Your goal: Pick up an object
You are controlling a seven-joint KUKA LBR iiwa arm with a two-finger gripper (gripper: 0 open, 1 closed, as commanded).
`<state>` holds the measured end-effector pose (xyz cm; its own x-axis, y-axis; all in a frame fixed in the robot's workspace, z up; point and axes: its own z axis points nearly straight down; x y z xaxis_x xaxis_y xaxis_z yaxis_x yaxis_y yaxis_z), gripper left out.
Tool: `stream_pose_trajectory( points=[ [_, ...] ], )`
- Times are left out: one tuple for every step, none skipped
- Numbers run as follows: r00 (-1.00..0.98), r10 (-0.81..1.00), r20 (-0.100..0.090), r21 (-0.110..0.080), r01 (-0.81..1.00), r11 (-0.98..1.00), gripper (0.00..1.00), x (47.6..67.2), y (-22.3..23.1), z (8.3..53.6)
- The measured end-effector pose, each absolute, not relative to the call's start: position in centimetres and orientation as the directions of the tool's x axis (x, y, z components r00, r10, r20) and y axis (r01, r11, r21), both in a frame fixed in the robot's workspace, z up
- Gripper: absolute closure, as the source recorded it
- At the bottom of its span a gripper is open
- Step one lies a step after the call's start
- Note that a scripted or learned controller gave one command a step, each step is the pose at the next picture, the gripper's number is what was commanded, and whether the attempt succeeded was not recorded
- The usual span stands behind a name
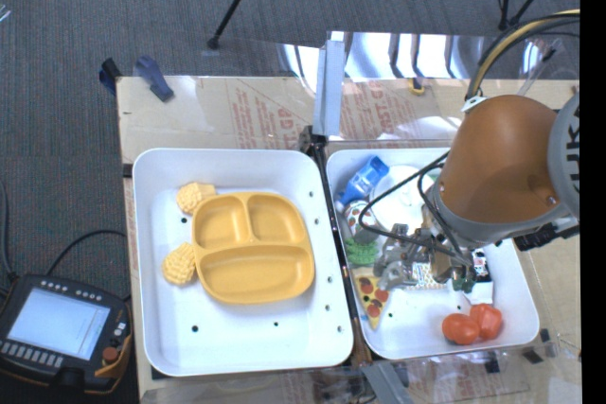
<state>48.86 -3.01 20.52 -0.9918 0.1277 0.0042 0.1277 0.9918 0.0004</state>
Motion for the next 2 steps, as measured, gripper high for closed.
stream_pose_trajectory(
  points=[
    [-0.996,0.086,-0.004,0.001,0.086,0.996,1.00,50.6,0.3,26.2],
    [-0.954,0.299,-0.001,0.001,0.299,0.954,1.00,56.7,-5.8,29.0]
  ],
)
